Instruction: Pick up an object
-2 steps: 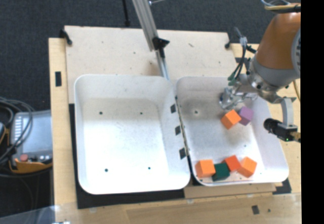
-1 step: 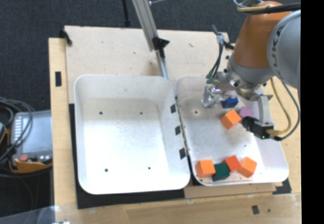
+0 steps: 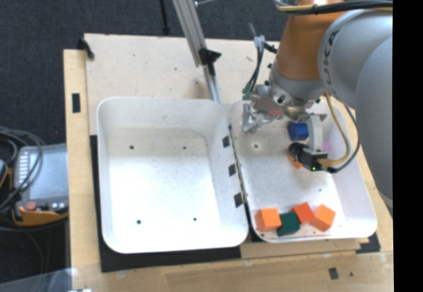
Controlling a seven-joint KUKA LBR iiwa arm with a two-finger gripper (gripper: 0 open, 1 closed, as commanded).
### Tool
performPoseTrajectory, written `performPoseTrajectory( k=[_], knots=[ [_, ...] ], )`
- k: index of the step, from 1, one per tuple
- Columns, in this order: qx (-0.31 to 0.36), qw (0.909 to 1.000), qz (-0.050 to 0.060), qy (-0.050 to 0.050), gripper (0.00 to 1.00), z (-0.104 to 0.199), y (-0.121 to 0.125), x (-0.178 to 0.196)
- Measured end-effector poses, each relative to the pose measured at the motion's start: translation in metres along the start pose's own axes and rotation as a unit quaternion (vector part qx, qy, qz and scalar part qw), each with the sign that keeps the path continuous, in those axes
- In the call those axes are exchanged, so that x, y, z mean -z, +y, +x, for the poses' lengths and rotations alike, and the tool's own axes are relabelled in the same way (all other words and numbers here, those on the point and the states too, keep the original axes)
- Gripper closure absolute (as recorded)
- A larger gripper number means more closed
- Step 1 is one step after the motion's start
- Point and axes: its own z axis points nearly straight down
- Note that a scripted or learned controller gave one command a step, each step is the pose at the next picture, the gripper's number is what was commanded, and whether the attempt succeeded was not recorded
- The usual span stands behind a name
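My gripper (image 3: 250, 121) hangs over the far left corner of the right bin (image 3: 277, 165), close to the divider between the bins. A blue block (image 3: 299, 131) lies just right of it, partly under the wrist. Along the bin's near edge sit an orange block (image 3: 268, 219), a dark green block (image 3: 289, 222) and two more orange blocks (image 3: 303, 212) (image 3: 323, 217). I see nothing held at the gripper's tip.
The left bin (image 3: 106, 152) lies beside the right one. A slanted metal pole (image 3: 188, 13) rises behind the bins. The arm's black cable and connector (image 3: 310, 158) hang over the right bin. A handheld controller (image 3: 39, 185) rests off the bench at the left.
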Motion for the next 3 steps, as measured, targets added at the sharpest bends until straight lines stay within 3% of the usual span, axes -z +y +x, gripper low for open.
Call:
performPoseTrajectory(
  k=[2, 3],
  knots=[
    [0.001, 1.0000, 0.000, 0.001, 1.00, 0.097, 0.040, 0.018],
    [0.000, 1.0000, 0.001, -0.001, 0.00, 0.092, 0.039, 0.018]
  ],
)
